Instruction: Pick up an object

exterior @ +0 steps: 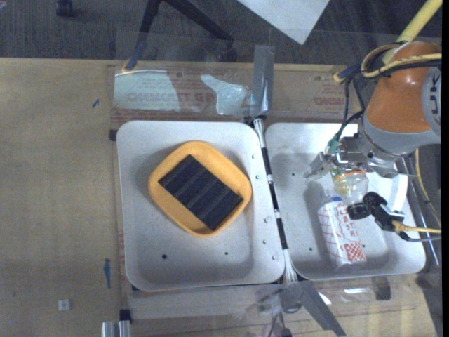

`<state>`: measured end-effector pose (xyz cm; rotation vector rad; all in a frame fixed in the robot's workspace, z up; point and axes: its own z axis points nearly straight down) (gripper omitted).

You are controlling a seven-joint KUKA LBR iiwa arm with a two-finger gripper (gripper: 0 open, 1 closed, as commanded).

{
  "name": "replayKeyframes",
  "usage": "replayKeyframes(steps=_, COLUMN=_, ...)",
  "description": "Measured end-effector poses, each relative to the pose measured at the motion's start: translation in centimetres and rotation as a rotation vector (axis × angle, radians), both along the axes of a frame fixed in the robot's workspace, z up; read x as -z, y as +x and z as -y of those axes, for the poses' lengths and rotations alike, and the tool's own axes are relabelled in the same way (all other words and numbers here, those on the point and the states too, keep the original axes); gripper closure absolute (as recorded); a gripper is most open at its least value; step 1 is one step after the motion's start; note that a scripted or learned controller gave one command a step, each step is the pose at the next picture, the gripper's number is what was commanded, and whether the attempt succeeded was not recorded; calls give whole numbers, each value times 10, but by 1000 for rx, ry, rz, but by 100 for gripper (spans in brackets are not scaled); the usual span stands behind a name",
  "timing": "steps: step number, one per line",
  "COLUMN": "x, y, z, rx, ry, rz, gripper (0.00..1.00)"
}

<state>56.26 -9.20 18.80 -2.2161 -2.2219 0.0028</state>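
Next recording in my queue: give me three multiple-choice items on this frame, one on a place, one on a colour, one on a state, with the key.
1. In which bin does the yellow dish with the dark ribbed centre lie?
A. the left bin
B. the right bin
C. on the bench outside both bins

2. What colours mark the carton in the right bin?
A. blue and green
B. red and white
C. plain black

3. How does that carton rest?
A. standing upright
B. lying on its side
C. lifted off the bin floor

Key:
1 A: the yellow dish sits in the middle of the left bin.
2 B: the carton shows red print and a red check on white.
3 B: it lies flat along the floor of the right bin, just below the hand.
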Motion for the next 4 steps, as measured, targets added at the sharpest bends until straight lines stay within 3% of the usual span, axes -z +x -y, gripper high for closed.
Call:
replayKeyframes(steps=1, x=-93, y=-30, z=-67, rx=37, ry=-1, rz=3, gripper=0)
replayKeyframes(steps=2, x=-145, y=-45, z=-123, rx=-38, ry=-2, rz=4, gripper=0)
replayKeyframes(steps=3, x=-131, y=-31, z=-70, rx=-5, ry=-2, rz=2, gripper=0)
replayKeyframes(steps=4, x=-6, y=-31, z=-24, rx=119, ry=-1, rz=1, gripper=0)
